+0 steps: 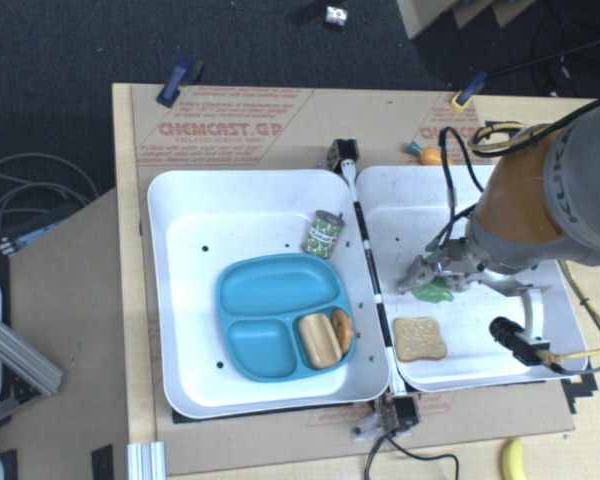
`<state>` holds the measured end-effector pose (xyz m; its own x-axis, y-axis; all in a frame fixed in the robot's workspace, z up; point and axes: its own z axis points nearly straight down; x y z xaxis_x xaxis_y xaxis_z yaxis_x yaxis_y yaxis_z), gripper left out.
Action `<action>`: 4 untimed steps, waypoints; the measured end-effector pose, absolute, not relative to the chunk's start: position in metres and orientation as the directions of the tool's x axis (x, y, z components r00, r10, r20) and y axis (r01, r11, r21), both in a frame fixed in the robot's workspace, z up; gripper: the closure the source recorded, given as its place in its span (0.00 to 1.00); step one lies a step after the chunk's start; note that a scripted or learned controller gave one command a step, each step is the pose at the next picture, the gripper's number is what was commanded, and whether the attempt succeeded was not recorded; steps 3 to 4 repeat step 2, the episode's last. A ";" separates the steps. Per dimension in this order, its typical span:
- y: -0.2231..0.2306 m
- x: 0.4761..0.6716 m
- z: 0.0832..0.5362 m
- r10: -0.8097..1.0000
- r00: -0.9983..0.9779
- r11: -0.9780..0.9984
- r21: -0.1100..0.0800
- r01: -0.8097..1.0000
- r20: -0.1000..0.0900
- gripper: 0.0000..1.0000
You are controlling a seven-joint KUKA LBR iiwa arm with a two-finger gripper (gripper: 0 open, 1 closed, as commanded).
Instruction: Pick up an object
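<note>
Lying under jaws (427,273): green object (437,291), right bin (540,368).

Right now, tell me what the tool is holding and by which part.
Cannot be told: the tool is down at the green object in the right bin, but no grip is visible.

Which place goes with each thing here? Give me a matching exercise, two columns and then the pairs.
Things:
1. blue tray
2. slice of bread
3. green jar
4. green scrap

Places:
A. left bin, beyond the tray
B. right bin, near edge
C. right bin, at the gripper
D. left bin, middle

Pairs: 1-D, 2-B, 3-A, 4-C
</note>
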<state>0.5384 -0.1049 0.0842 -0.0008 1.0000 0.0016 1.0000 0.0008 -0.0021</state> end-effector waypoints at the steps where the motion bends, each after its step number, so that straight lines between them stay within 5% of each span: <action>1: -0.105 0.539 0.094 1.000 0.000 0.000 0.000 1.000 0.001 1.00; 2: -0.052 0.552 0.185 1.000 -0.001 0.001 0.001 1.000 0.000 1.00; 4: -0.052 0.552 0.185 1.000 -0.001 0.001 0.001 1.000 0.000 1.00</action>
